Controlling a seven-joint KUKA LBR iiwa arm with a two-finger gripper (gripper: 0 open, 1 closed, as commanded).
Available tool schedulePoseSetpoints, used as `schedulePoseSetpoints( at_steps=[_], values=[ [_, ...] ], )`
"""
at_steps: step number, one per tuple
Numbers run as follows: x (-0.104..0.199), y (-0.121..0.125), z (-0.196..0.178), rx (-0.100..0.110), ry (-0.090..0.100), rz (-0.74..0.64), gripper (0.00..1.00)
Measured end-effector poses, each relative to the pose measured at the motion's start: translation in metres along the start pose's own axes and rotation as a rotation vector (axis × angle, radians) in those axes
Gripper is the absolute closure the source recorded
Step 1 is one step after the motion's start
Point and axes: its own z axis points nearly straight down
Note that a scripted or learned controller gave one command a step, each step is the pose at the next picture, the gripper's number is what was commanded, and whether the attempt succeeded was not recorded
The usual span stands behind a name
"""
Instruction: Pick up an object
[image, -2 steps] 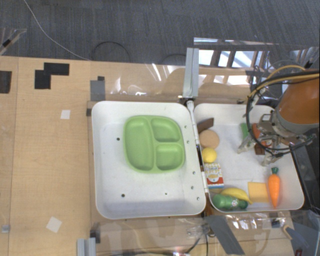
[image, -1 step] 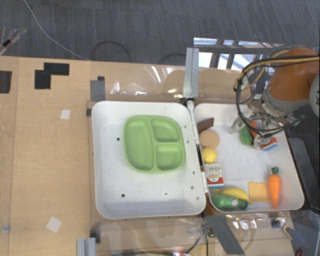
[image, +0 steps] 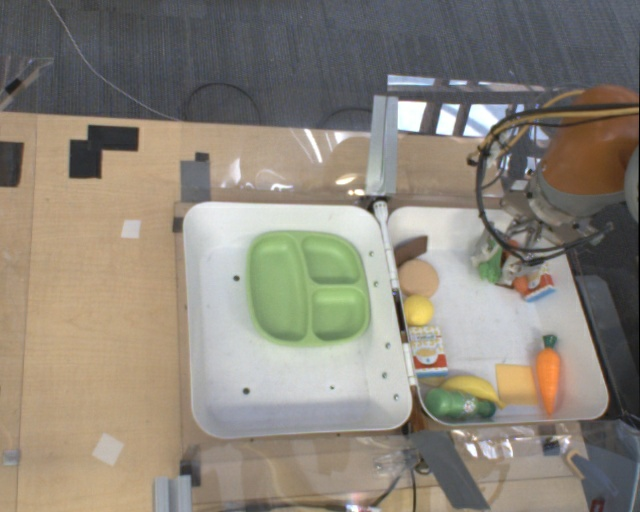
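My gripper (image: 520, 252) hangs low over the far right corner of the right bin (image: 580, 330), below the orange wrist band. A small green item (image: 489, 265) lies just to its left. A red, white and blue packet (image: 536, 288) lies just in front of it. The view does not settle whether either one touches the gripper. Along the bin's left side lie a brown block (image: 411, 246), a tan round piece (image: 419, 277), a lemon (image: 419, 311) and a small carton (image: 427, 347).
At the right bin's near edge lie a banana (image: 470, 384), a dark green vegetable (image: 460, 405), a cheese wedge (image: 515, 383) and a carrot (image: 547, 372). The left bin (image: 215, 400) holds a green divided plate (image: 305, 287). Cables loop around the wrist.
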Motion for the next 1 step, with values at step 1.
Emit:
schedulePoseSetpoints(
  at_steps=[1],
  values=[
    [-0.0393, 0.0285, -0.0999, -0.004, 0.005, 0.144, 1.00]
  ],
)
